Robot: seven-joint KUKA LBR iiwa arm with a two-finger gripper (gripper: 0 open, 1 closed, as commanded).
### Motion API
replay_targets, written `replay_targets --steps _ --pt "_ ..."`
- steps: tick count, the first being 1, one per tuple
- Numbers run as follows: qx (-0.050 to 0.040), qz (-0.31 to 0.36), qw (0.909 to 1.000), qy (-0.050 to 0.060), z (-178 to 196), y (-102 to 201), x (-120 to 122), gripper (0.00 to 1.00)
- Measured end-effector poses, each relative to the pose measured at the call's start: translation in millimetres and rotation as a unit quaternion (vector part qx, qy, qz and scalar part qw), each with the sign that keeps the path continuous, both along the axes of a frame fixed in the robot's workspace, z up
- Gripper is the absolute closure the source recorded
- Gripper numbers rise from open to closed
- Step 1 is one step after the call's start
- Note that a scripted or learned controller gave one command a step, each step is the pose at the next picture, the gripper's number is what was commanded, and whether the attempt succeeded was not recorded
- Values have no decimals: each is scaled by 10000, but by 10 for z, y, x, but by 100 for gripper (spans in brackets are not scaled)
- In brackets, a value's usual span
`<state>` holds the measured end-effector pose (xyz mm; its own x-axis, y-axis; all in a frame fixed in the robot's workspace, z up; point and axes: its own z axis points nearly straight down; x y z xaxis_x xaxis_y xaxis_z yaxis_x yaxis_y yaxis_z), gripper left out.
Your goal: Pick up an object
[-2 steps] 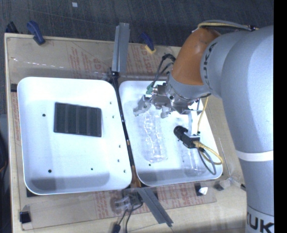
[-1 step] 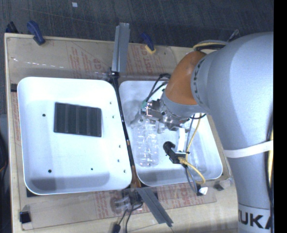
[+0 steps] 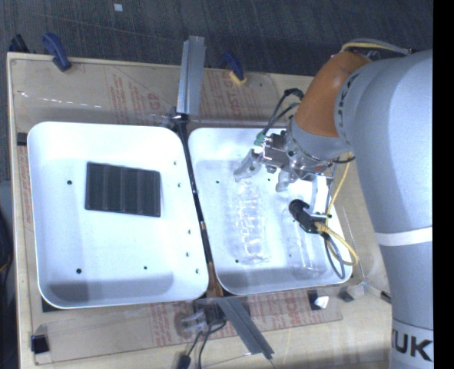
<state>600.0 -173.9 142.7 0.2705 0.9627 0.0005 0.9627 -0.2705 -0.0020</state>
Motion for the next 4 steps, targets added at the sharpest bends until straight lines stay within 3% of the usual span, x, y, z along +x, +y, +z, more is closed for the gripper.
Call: replay_targets --steps 1,2,3,4 --pt "2 314 9995 5 -513 -87 -711 0" --pt "-8 1121 9937 -16 37 -311 -781 0" --pt "3 1078 9942 2 197 -30 -825 0" --pt "4 1056 9944 -4 -508 -162 -1043 0"
